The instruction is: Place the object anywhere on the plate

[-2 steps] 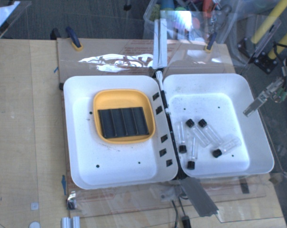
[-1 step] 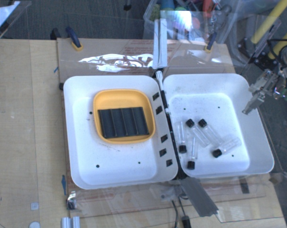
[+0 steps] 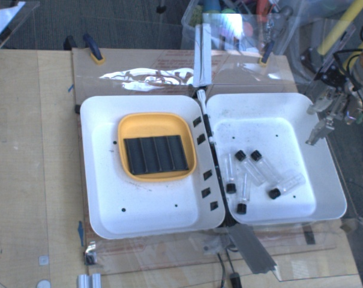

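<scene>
A yellow square plate (image 3: 159,118) sits in the left bin (image 3: 102,173), and a black ribbed block (image 3: 155,154) lies flat on it. In the right bin (image 3: 271,116) lie several clear vials with black caps, such as one (image 3: 245,186) near the middle and one (image 3: 287,185) toward the right. My gripper (image 3: 321,128) hangs over that bin's right rim, high up and apart from the vials. Nothing shows in its grasp.
A row of black clips (image 3: 204,158) runs along the divider between the bins. Behind the bench stand a clear box of clutter (image 3: 247,11) and cables at the far right (image 3: 349,71). A grey flat piece (image 3: 251,251) lies at the front.
</scene>
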`<state>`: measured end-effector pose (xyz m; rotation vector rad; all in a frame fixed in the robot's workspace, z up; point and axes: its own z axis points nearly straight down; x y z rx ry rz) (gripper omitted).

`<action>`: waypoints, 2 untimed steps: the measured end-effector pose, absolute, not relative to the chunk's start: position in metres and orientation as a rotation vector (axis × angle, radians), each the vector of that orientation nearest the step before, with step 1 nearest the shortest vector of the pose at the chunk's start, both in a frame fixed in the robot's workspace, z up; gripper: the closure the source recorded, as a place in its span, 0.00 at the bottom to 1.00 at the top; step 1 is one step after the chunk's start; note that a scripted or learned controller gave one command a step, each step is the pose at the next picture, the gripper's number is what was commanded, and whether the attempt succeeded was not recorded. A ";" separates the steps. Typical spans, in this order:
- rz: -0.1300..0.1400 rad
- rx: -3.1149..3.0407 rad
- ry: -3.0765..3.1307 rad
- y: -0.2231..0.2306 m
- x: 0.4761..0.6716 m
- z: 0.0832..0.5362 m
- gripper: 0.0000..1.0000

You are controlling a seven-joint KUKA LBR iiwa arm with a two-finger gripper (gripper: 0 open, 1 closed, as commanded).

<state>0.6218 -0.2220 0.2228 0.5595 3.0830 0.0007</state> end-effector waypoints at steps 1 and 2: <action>0.000 0.079 3.131 -0.222 0.641 0.204 0.00; -0.002 -0.351 3.110 -0.222 0.661 0.270 0.00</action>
